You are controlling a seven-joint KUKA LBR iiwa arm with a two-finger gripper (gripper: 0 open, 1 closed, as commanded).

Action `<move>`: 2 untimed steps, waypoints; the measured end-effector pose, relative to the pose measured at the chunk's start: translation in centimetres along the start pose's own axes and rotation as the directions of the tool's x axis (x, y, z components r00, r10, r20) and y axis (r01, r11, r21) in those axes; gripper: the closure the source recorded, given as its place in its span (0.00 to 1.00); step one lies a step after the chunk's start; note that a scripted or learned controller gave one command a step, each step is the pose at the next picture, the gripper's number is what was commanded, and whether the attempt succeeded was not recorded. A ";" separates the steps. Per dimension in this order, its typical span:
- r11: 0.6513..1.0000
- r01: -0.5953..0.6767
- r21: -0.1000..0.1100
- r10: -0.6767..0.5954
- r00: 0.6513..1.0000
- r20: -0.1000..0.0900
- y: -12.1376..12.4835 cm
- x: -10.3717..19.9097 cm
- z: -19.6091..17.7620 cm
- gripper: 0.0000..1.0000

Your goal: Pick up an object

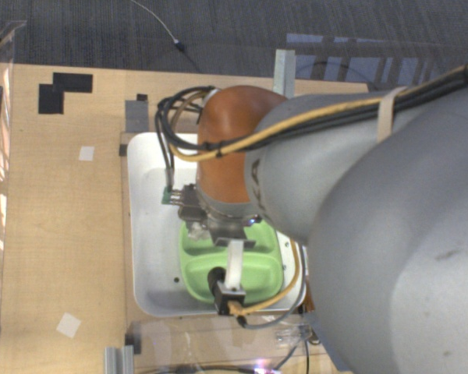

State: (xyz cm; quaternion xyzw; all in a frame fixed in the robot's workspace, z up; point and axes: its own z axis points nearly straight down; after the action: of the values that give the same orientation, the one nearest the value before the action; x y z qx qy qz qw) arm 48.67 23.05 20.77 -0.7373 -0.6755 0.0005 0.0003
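Approach stage: my arm (pixel 359 209) hangs over the left white bin (pixel 144 232) on the counter (pixel 54 224), wrist above the green object (pixel 257 275). Claw state: I cannot tell. Next move calls for confirming a grip, then lifting.

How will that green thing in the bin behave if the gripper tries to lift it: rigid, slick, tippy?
The green object looks like smooth moulded plastic with rounded edges, so probably rigid and fairly light, but likely slick for two fingers. It is broad and low in the white bin, so it seems unlikely to roll or tip. The wrist hides part of it, so its full shape is unclear.
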 end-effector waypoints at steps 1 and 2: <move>0.872 0.489 -0.001 -0.489 0.872 0.000 0.0 0.4 0.1 1.00; 0.963 0.268 -0.004 -0.268 0.963 -0.001 0.1 -0.3 0.0 1.00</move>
State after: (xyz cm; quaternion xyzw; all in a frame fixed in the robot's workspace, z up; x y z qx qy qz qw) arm 48.74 22.72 20.76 -0.6390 -0.7692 -0.0013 -0.0004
